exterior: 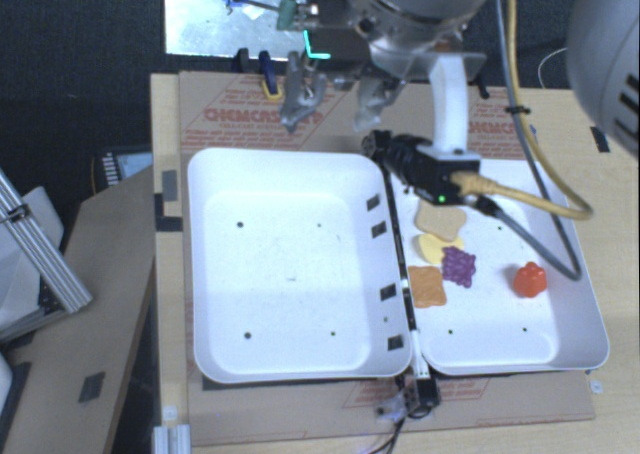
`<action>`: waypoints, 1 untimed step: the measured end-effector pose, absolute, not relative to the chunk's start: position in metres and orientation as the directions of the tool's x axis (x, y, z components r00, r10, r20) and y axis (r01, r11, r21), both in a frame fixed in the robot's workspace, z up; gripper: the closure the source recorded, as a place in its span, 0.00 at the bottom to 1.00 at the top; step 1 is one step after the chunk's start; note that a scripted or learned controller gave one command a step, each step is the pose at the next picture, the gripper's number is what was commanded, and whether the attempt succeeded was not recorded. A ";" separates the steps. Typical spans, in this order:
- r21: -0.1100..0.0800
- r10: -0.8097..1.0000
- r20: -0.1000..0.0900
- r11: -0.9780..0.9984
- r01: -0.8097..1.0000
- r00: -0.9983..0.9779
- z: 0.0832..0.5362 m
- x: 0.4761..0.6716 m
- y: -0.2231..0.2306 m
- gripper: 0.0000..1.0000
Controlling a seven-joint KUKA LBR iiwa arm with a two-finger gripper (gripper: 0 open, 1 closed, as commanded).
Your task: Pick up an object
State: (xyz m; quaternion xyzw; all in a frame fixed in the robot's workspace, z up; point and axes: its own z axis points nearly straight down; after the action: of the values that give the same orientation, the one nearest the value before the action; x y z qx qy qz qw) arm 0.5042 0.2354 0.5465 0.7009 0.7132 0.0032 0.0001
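The right bin [560, 342] holds several small toy foods. A tan cracker-like piece [441, 219] lies by a pale yellow piece [432, 247]. Below them are a purple grape bunch [459, 265] and an orange-brown slab [427, 287] close to the divider. A red-orange round piece [529, 280] sits apart to the right. My gripper [333, 107] hangs high above the far edge of the bins, over the cardboard. Its two metal fingers [299, 97] are spread apart, open, with nothing between them.
The left bin [215, 342] is white with small dark dots on its floor. A black box [430, 172] on a white bracket with a yellow cable [530, 204] hangs over the right bin's far left corner. Grey cables loop over the right bin.
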 end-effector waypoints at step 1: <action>0.007 1.000 0.006 0.022 1.000 -0.022 0.558 0.504 0.236 1.00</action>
State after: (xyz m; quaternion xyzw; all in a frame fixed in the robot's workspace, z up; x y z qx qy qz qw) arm 0.5043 0.2360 0.5580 0.6993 0.7148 0.0048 0.0002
